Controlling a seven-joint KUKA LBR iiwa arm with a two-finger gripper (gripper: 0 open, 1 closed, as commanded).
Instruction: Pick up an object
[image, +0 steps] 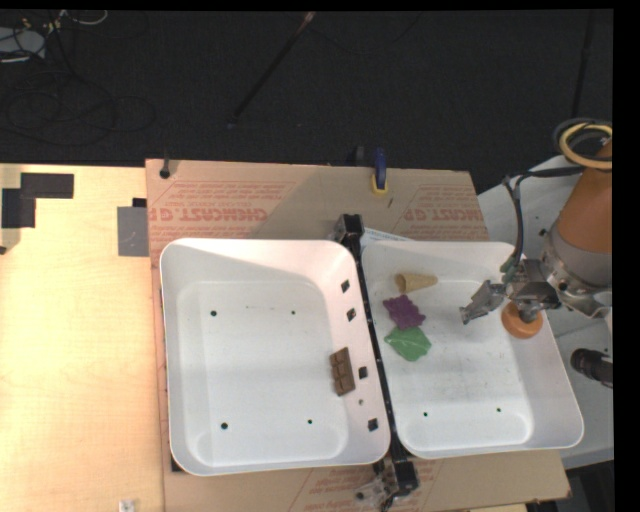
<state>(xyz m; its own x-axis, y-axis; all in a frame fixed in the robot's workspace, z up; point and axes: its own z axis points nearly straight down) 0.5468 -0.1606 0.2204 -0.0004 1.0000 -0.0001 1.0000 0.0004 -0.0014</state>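
While the gripper (478, 306) is hovering with fingers open and holding nothing, it is risking closing short of the purple toy (404, 311).

Purple toy (404, 311) – green toy (409, 343)

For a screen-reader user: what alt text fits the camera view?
The grey arm's pincer hovers in the right bin near an orange disc, a tan cone, a purple piece and a green piece. The left bin holds a brown block.
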